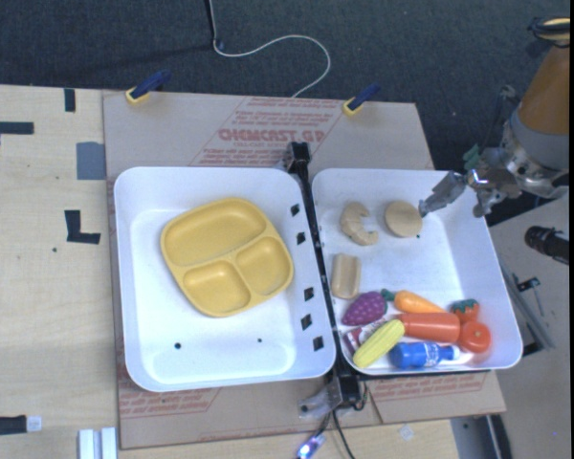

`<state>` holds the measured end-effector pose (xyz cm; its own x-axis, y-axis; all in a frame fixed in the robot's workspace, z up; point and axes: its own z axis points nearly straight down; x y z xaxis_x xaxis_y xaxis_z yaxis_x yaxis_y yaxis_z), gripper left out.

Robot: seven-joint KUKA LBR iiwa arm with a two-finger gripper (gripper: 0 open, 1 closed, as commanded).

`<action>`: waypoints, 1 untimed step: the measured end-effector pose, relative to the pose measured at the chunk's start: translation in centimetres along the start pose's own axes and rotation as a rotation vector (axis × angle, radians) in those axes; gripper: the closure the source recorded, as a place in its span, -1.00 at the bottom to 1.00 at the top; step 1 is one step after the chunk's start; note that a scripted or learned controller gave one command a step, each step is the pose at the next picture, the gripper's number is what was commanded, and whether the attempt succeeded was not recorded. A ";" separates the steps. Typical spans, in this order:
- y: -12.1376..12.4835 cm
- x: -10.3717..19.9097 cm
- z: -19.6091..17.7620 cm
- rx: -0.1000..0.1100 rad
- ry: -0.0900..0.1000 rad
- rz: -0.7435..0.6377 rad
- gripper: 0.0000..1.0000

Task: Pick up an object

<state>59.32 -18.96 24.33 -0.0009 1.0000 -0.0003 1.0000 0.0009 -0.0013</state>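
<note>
Camera view: approach step. My fingers [438, 199] hang beside the round biscuit [402, 219] near the right bin's [478, 247] far edge, state indeterminate. Next: centre, descend, clamp.

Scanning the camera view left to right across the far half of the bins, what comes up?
Yellow divided plate → croissant-shaped piece → round tan piece → gripper.
</note>
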 end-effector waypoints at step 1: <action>-0.9 4.6 -11.1 -0.012 -0.001 -0.005 -1.00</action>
<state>58.44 -14.38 35.42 -0.0061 1.0000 -0.0014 0.9999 0.0062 0.0107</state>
